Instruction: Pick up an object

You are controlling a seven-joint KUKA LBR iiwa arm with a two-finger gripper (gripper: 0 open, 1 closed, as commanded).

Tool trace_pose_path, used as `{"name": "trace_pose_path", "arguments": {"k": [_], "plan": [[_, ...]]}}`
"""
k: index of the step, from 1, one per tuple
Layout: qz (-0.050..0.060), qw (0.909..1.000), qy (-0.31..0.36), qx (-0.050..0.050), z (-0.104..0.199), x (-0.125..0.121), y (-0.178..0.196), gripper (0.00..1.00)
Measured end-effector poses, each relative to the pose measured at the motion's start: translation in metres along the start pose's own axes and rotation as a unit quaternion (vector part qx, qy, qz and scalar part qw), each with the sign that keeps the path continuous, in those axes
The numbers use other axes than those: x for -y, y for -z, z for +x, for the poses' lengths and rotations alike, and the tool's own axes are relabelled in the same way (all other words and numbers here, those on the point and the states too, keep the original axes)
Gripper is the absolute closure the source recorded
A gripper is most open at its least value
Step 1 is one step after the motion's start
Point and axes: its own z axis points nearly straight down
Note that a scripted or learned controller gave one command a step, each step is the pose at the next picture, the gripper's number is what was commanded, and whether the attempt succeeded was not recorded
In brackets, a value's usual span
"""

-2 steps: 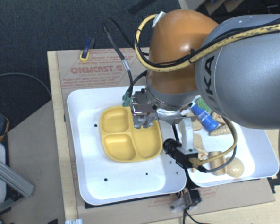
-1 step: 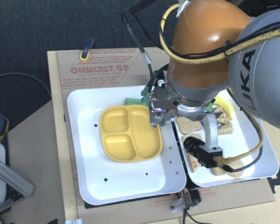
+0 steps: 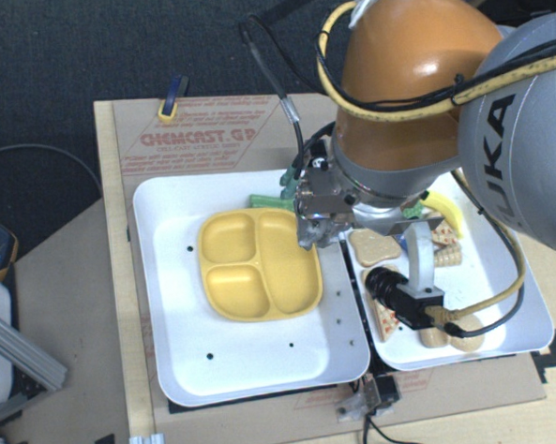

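The gripper (image 3: pixel 308 226) hangs low at the right edge of the left bin (image 3: pixel 170 298), just touching the far right corner of the yellow divided plate (image 3: pixel 259 264). Whether its fingers are apart or together, I cannot tell. It looks like the reach before a grasp; next it must close on the plate rim and lift. The right bin (image 3: pixel 519 319) holds toast (image 3: pixel 374 248), a banana (image 3: pixel 446 212) and other small food pieces.

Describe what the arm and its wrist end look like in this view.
The arm is grey with dark lettering on its side, capped by a glossy orange dome. Black and yellow cables loop around that dome. Below it sits a grey metal wrist block, and a yellow cable trails over the right bin.
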Motion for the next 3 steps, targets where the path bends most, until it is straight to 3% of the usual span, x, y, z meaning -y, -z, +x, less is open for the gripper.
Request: {"name": "trace_pose_path", "arguments": {"k": [1,2,3], "plan": [[-0.001,1.0,0.0,0.0,0.001,0.0,0.01,1.0],[0.006,1.0,0.002,0.0,0.065,0.003,-0.04,1.0],[-0.006,1.0,-0.002,-0.003,0.028,-0.001,0.093,1.0]]}}
